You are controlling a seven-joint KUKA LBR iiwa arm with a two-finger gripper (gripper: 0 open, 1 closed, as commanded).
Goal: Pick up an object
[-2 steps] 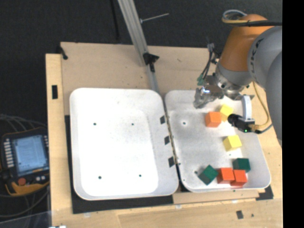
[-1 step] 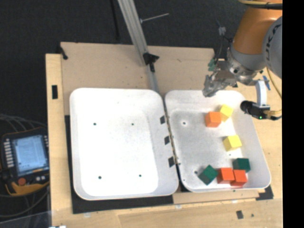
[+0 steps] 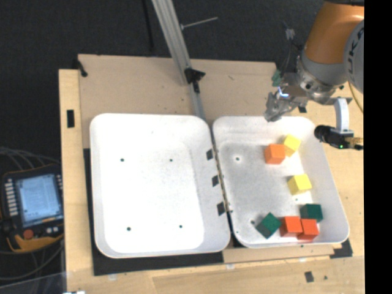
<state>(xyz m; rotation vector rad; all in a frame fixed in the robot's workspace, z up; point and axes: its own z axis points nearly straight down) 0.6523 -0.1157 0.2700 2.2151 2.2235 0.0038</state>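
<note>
Seven blocks lie in the right bin point(image 3: 245, 182); the jaws point(image 3: 274, 113), state untellable, hover at its far edge, risking striking the rim on descent.

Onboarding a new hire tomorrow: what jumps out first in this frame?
The bright blocks in the right bin: an orange block touching a yellow block near the top, another yellow one mid-bin, and a green-and-orange cluster at the near edge. Then the arm's orange band at upper right, with the gripper above the right bin's far rim.
</note>
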